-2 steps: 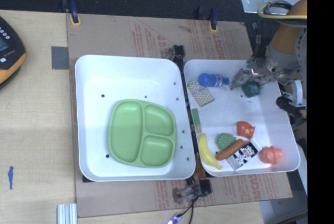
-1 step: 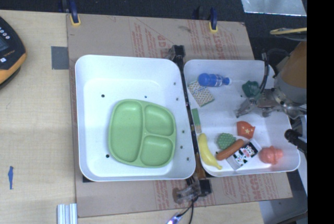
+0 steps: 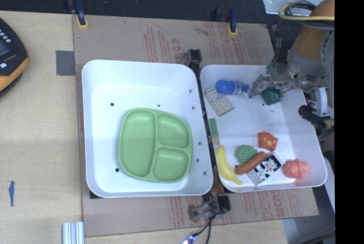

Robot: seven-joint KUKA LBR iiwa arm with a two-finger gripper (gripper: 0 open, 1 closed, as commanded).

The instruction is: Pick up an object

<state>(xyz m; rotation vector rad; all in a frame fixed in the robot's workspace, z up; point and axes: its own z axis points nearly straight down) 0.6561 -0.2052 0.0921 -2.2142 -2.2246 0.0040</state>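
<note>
My gripper [image 3: 273, 88] hangs over the far right part of the right bin [image 3: 284, 118], fingers spread open. A small dark green object [image 3: 271, 96] lies on the bin floor directly beneath it, between the spread fingers and not clamped. A blue object [image 3: 229, 87] lies just left of the gripper. Near the front of the bin are a yellow banana [image 3: 226, 166], a green bumpy piece [image 3: 245, 152], a red sausage shape [image 3: 251, 162], an orange-red piece [image 3: 267, 140], a black-and-white card [image 3: 266, 168] and a pink object [image 3: 294, 168].
The left bin [image 3: 102, 89] holds a green divided plate [image 3: 154, 145]. A patterned packet [image 3: 219, 102] and a green strip [image 3: 212, 126] lie by the right bin's left wall. The arm's body [image 3: 313, 38] stands at the right edge. A yellow-black device [image 3: 8, 58] sits far left.
</note>
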